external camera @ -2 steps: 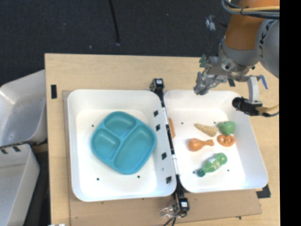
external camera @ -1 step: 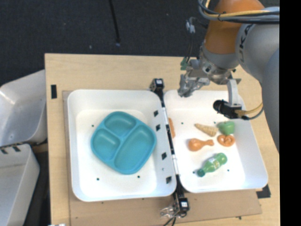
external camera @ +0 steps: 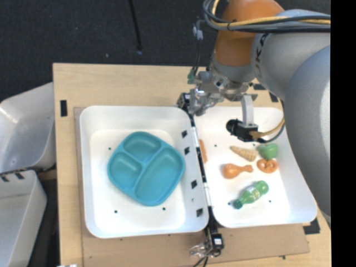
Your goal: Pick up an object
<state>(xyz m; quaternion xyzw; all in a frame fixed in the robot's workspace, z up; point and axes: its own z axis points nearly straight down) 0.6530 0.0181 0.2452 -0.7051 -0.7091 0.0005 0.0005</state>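
Approach step is judged to be in hand; nothing is seen held. Gripper (external camera: 193,101) is placed at the far end of the wall where the two bins meet; whether it is spread or pressed together cannot be told. Candidates are noted in the right bin (external camera: 292,202): orange stick (external camera: 202,151) just beside the dividing wall, cone (external camera: 243,152), drumstick (external camera: 236,170), green bottle (external camera: 251,194). Blue plate (external camera: 146,168) is noted in the left bin (external camera: 94,216). A shift toward the near side and a descent over one item are called for; the stick is nearest.
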